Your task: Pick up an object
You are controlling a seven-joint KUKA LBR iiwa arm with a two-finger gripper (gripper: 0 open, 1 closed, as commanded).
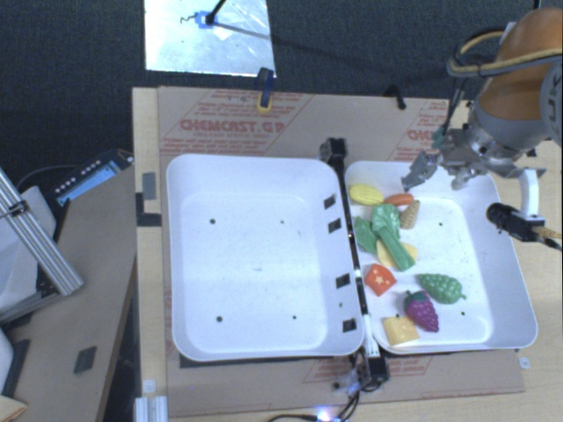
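Fixed overhead slant over both bins (255, 170)

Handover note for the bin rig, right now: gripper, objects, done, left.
Gripper: over the upper edge of the right bin, fingers spread, nothing between them.
Objects: all lie in the right bin, mostly along its left side. Yellow piece and orange piece at the top, broccoli below them, red pepper, green leafy piece, purple grapes, yellow block at the bottom.
Left bin: no toys in it.
Done: no pick yet.
Left: descend, close on one item and lift. The yellow and orange pieces lie nearest the gripper, so they are probably the easiest target.
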